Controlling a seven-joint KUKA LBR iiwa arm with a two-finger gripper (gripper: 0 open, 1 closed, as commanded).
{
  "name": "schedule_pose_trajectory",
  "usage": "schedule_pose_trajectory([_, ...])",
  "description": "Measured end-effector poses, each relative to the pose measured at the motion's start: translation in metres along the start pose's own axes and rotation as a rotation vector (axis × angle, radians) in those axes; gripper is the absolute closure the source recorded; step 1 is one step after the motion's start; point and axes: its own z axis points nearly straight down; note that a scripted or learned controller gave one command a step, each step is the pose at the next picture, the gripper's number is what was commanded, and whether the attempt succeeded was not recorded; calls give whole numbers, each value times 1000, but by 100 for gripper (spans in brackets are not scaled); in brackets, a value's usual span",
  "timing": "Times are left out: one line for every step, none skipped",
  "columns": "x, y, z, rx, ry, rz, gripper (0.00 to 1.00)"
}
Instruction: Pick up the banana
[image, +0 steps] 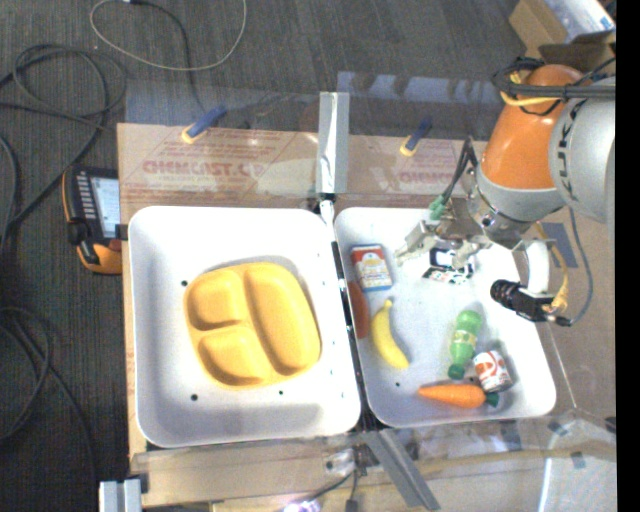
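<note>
The yellow banana (388, 335) lies in the right bin (540, 400), left of its middle, pointing roughly front to back. My gripper (441, 250) hangs over the back of that bin, up and to the right of the banana and well apart from it. Its fingers (414, 242) are spread open with nothing between them. The grey arm with its orange band (525, 130) comes in from the upper right.
A red carton (372, 267) sits just behind the banana, with a thin red item (357, 300) along the bin's left wall. A green bottle (463, 338), a can (492, 370) and a carrot (452, 395) lie front right. The left bin (150, 400) holds a yellow divided tray (255, 322).
</note>
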Motion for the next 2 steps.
schedule_pose_trajectory([-15,-49,103,-1,0,-79,0])
schedule_pose_trajectory([-24,-108,114,-20,-8,-284,0])
